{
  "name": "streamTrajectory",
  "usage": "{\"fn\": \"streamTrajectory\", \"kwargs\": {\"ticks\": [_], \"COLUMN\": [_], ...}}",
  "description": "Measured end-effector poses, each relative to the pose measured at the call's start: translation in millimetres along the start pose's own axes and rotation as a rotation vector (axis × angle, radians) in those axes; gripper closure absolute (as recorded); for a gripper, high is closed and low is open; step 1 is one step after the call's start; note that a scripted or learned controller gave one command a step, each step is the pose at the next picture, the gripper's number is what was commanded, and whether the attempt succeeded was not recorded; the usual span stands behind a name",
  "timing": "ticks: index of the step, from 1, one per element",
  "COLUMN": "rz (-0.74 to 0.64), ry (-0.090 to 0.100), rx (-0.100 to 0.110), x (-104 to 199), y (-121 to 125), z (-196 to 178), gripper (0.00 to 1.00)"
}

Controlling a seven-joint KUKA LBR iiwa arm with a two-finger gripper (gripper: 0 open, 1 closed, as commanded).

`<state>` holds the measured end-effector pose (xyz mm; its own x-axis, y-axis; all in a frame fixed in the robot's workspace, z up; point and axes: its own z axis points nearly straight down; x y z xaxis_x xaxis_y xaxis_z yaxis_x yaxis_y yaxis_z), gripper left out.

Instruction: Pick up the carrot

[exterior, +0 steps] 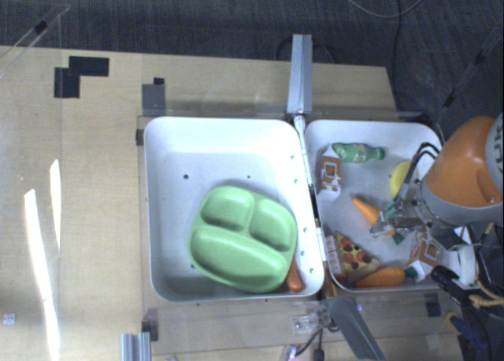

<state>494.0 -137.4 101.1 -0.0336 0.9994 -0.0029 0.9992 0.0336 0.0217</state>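
A small orange carrot [364, 210] lies in the middle of the right bin [370, 132], its pointed end toward the upper left. My gripper [390, 224] hangs low in that bin, just right of the carrot's thick end and very close to it. From this angle I cannot make out contact between the two. The grey wrist and its orange band [465, 174] cover the bin's right side.
Around the carrot lie a green bottle [358, 152], a yellow fruit [400, 179], a small carton [329, 176], a pizza slice [354, 255] and a long orange item [383, 277]. The left bin [197, 147] holds a green divided plate [244, 237] with an orange piece [294, 279] at its edge.
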Motion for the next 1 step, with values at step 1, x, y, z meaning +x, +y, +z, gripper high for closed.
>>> {"fn": "streamTrajectory", "kwargs": {"ticks": [1], "rz": [0.131], "ry": [0.002], "rx": [0.017], "x": [97.3], "y": [-0.8], "z": [-87.6], "gripper": [1.0]}}
